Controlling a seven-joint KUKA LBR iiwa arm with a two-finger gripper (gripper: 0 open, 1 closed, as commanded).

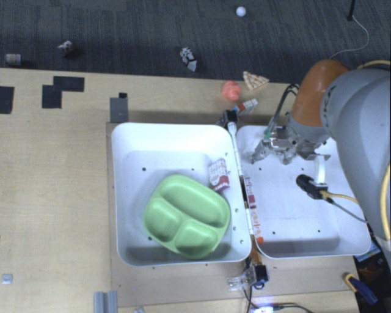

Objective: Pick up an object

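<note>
Grey and bulky, the arm (360,122) fills the right side of the frame, its orange band (311,85) showing above the wrist. Two shallow white bins sit side by side on the pale wooden bench (55,202). The left bin (125,159) takes up the middle of the frame, the right bin (287,226) lies just beside it to the right. A green divided plate (186,214) lies tilted in the lower half of the left bin, three compartments showing. The gripper (278,150) hangs over the upper left part of the right bin; whether it is clenched or released cannot be told from this view. A small red and white packet (218,174) lies in the left bin, touching the plate's upper right edge and near the wall between the bins. On the bench above the bins sit an orange ball (231,90) and, just right of it, a wedge that looks like a pizza slice (255,80). A small white ball (241,11) rests on the dark floor at the top of the frame.
</note>
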